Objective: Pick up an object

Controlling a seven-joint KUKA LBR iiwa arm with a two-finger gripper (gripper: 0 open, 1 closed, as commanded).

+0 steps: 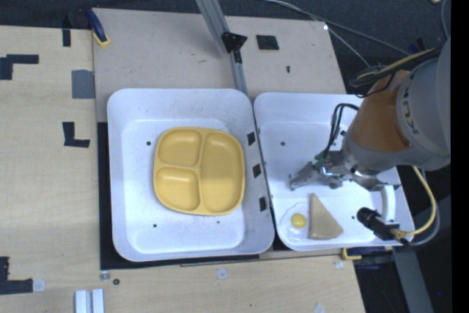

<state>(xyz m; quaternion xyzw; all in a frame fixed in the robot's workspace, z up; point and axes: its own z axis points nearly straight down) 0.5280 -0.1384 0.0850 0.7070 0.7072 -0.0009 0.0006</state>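
A tan wedge-shaped piece (323, 220) lies near the front of the right bin (293, 117). A small white fried-egg toy with a yellow yolk (297, 221) touches its left side. My gripper (302, 178) hangs over the middle of the right bin, just behind and to the left of the wedge, pointing left. Nothing shows in it. The grey arm with its orange band (381, 121) covers the bin's right part.
The left bin (132, 231) holds a yellow divided plate (199, 170) in its middle. A metal pole (209, 4) slants down to the gap between the bins. Cables run across the dark floor behind, and a yellow cable (429, 201) loops at the arm's right.
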